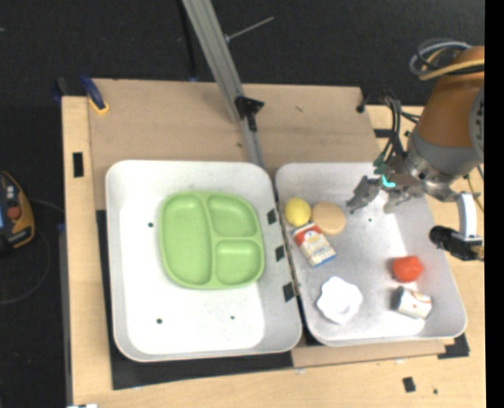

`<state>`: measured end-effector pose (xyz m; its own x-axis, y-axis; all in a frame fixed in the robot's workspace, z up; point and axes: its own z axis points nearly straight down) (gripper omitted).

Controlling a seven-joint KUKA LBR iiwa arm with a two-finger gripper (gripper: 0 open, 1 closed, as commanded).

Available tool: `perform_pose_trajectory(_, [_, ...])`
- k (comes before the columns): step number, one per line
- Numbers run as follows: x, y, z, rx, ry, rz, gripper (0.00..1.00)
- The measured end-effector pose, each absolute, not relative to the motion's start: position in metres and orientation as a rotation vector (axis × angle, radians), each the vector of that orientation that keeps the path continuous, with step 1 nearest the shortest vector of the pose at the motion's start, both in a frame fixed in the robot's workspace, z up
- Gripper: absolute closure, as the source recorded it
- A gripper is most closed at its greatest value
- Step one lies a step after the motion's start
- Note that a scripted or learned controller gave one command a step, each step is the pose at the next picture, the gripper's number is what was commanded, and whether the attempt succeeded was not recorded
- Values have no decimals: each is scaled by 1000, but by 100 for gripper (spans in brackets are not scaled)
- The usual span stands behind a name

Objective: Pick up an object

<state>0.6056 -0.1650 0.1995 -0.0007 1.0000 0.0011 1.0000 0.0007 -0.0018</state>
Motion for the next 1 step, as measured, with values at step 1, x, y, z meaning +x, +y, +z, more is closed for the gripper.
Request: perform_pose_trajectory(1, [607,-165,201,-2221,-2224,-3,0])
